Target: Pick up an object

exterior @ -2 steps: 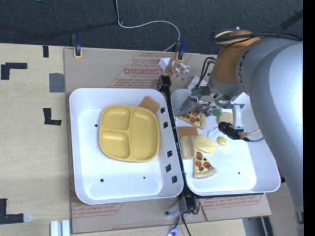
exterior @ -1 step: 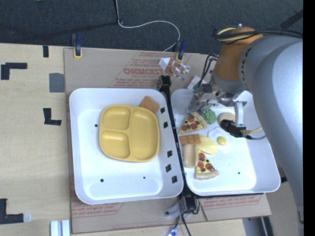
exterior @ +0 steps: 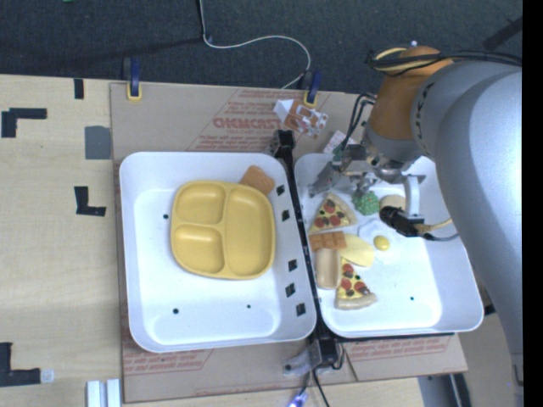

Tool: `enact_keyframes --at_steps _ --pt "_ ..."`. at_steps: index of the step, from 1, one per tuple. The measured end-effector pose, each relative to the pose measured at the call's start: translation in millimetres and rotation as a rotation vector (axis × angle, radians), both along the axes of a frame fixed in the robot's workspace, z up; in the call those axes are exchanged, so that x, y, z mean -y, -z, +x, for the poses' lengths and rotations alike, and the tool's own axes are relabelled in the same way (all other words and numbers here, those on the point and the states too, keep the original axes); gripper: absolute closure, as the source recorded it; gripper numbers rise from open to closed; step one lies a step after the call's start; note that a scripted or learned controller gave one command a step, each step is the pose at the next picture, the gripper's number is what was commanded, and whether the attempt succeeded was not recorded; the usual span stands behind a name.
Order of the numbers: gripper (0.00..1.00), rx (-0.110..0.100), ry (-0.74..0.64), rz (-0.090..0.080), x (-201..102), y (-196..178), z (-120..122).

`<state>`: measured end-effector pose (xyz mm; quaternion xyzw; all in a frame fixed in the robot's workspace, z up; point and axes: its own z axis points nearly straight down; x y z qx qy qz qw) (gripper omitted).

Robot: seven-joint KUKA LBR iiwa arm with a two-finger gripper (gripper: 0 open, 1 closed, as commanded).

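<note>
Grey robot arm's jaws (exterior: 366, 179) hover low in the right white plastic bin (exterior: 441, 312); their state is unclear. Small green broccoli-like toy (exterior: 367, 202) lies just below, pizza-slice toy (exterior: 331, 215) beside.

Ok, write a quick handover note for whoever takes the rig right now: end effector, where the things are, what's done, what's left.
End effector: low over the back of the right bin, by the green toy; grip state cannot be told.
Right bin: two pizza slices, cracker, cheese wedge, small yellow piece.
Left bin: yellow divided plate, a brown piece at its back edge.
Done: nothing seen lifted.
Left: grasp and raise one object.
</note>
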<state>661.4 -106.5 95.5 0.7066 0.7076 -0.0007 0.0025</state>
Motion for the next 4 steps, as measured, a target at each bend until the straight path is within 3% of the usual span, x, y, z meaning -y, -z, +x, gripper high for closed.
enact_keyframes --at_steps 1,3,4 --pt "0.00 -0.005 0.002 0.004 -9 12 -45" --pt "0.00 -0.002 -0.001 0.004 0 11 8" --pt "0.00 -0.006 0.002 0.004 -7 11 -52"
